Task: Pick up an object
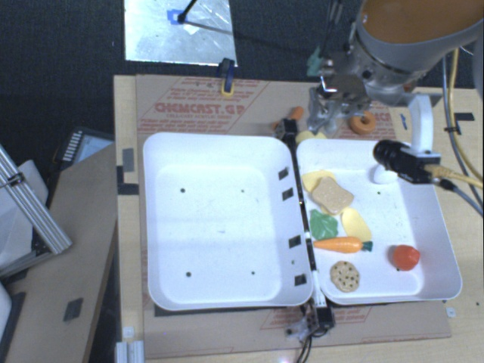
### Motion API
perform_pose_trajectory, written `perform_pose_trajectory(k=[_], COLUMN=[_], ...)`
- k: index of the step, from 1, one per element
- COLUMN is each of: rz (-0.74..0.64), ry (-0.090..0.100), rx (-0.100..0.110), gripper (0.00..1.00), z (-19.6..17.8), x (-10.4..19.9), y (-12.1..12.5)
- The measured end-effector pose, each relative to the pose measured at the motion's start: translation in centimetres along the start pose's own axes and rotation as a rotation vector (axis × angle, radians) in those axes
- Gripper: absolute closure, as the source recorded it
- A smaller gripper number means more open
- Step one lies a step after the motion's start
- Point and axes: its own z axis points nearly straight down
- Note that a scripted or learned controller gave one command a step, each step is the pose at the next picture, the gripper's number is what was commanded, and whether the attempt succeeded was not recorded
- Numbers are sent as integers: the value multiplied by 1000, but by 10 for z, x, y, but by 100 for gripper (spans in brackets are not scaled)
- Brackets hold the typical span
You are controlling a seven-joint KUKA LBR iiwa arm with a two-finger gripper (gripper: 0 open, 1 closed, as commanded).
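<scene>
Your gripper [327, 116] hangs over the far edge of the right bin [431, 225]; can't tell its grasp state. In that bin you've got bread slice [333, 196], carrot [340, 244], cookie [345, 276], tomato [405, 257]. Left bin [219, 225] sits beside.

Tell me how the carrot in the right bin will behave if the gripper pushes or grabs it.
The carrot looks like a smooth, rigid toy, so it probably won't flex. Its round, tapered body lies flat on the right bin, so a sideways push may roll or pivot it toward the cookie. The glossy surface suggests that it could slip from a pinch near the thin tip.
</scene>
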Motion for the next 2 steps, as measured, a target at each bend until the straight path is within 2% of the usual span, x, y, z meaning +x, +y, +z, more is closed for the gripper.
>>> perform_pose_trajectory(k=[1,2], rz=[6,5], ry=[-1,-1], rx=[0,2], gripper=[100,100], z=[-27,-40], x=[60,144], y=[6,22])
